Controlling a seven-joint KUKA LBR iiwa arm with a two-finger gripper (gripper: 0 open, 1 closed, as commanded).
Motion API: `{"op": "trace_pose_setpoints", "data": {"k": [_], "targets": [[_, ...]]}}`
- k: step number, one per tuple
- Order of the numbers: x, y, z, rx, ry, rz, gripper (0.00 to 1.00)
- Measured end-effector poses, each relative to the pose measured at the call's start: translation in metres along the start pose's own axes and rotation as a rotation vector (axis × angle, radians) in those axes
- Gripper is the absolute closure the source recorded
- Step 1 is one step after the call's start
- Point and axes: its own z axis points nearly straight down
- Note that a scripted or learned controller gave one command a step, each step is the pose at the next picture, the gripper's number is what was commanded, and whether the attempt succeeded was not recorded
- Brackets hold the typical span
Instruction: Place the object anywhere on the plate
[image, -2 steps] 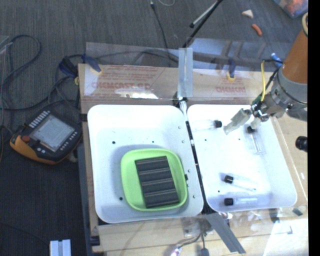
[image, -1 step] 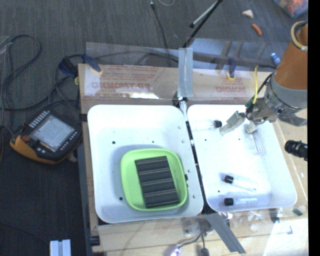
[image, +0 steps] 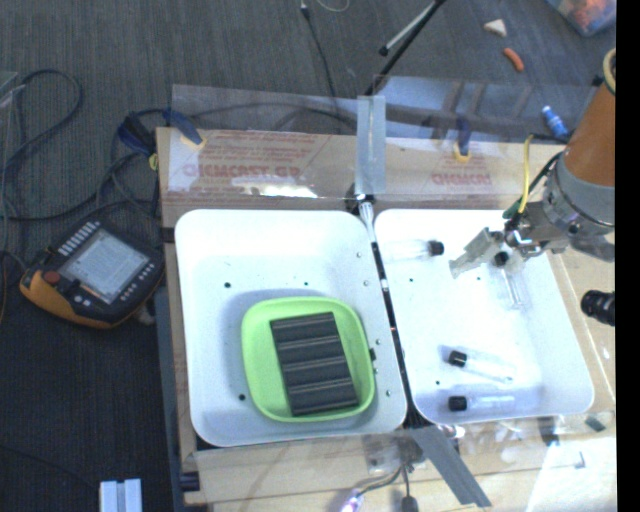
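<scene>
The dark ridged block (image: 315, 364) already lies on the green plate (image: 258, 390) in the left bin (image: 200, 300); the gripper (image: 495, 262), at two o'clock over the right bin (image: 570, 330), is blurred, its grasp impossible to tell.

My pincer (image: 497, 258) is silvery grey below my orange band. Both bins (image: 200, 250) are white. The plate (image: 258, 392) is lime green, bearing a dark grey ribbed block (image: 314, 362). Three clear tubes (image: 478, 365) have black caps.
</scene>
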Motion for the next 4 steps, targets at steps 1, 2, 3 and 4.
{"op": "trace_pose_setpoints", "data": {"k": [1,2,3,4], "targets": [[-0.023,-0.025,-0.03,-0.001,-0.001,0.102,0.0],[0.015,-0.002,-0.111,-0.002,-0.001,0.047,0.0],[0.014,-0.002,-0.111,-0.001,-0.002,0.048,0.0],[-0.004,0.031,-0.122,-0.002,-0.003,-0.056,0.0]]}}
